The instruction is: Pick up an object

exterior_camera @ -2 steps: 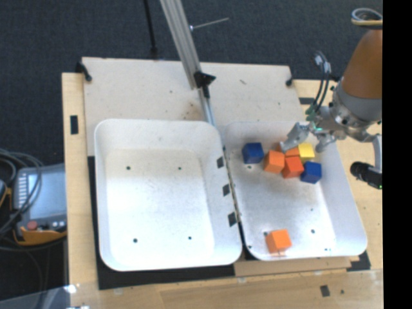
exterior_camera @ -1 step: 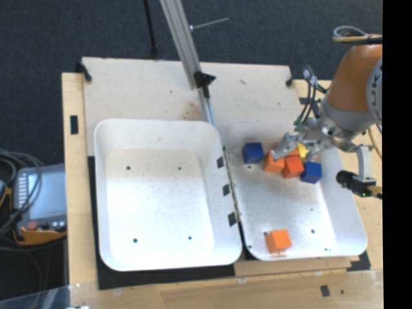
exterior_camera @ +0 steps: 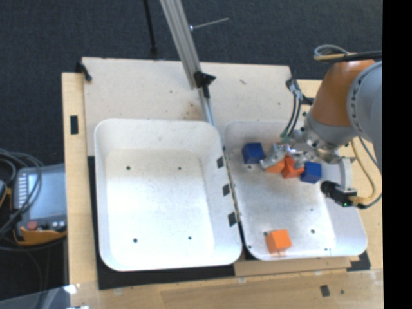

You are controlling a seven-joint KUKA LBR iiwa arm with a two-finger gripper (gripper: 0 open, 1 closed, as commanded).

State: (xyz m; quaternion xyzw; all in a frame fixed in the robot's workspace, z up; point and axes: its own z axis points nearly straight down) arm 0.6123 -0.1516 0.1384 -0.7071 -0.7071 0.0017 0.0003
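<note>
In the right bin [exterior_camera: 293,250], my gripper [exterior_camera: 285,158] hangs low over its far half, reaching in from the right. An orange piece [exterior_camera: 284,167] lies right at the gripper's tip, partly hidden by it; I cannot tell whether it is gripped. A blue block [exterior_camera: 252,152] sits just left of the gripper. Another blue block [exterior_camera: 311,172] rests just right of the orange piece. An orange cube [exterior_camera: 278,240] lies alone near the bin's front edge.
The left bin [exterior_camera: 161,195] stands beside the right one, with a raised rim between them. A slanted metal rail [exterior_camera: 183,40] rises from the bench behind the bins. Cables trail from the wrist [exterior_camera: 344,195] over the right bin's right side.
</note>
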